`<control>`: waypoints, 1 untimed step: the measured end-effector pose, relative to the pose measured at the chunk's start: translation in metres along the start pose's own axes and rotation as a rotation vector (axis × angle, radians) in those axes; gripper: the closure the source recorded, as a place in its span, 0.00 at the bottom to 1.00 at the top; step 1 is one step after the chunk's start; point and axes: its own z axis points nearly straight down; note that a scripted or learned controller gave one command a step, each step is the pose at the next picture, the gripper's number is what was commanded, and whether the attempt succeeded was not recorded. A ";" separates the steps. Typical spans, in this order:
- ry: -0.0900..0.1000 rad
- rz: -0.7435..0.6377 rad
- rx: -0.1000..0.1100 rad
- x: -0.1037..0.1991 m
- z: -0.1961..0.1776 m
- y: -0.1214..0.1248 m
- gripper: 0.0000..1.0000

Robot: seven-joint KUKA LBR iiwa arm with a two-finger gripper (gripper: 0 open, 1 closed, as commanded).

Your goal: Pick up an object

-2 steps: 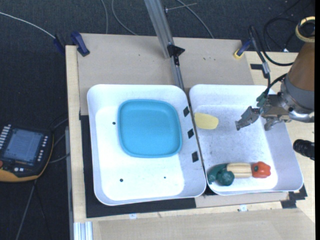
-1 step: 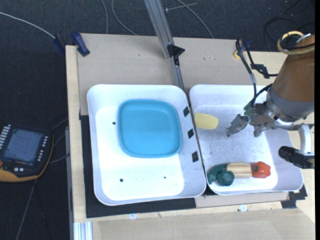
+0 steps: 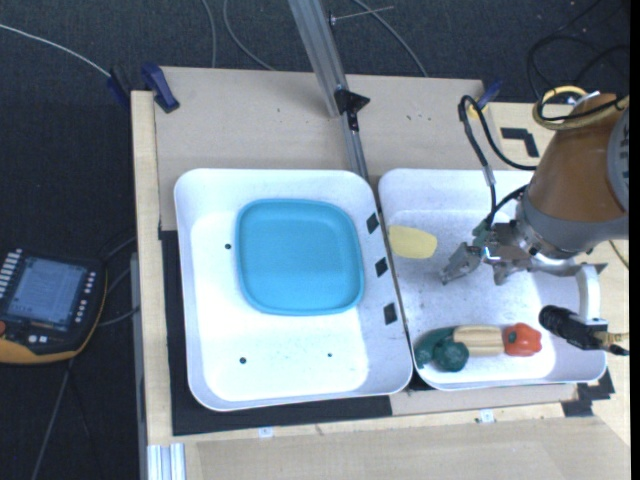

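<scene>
My gripper (image 3: 478,265) hangs over the middle of the right bin (image 3: 440,190), fingers spread, nothing between them. Candidates: a yellow piece (image 3: 412,241) at about 9 o'clock from me, near the bin's left wall, and a green, tan and red toy row (image 3: 478,345) at 6 o'clock along the near rim. The yellow piece looks light, smooth, probably rigid plastic and likely slippery, so I'd pinch across its narrow width at mid-body; the row looks bulkier, with rounded ends that could squirt out.

Blue square plate (image 3: 300,256) in the left bin (image 3: 200,348); handheld control pendant (image 3: 45,301) on dark floor.
</scene>
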 end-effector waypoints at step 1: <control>0.000 0.000 0.000 0.003 0.042 -0.003 0.00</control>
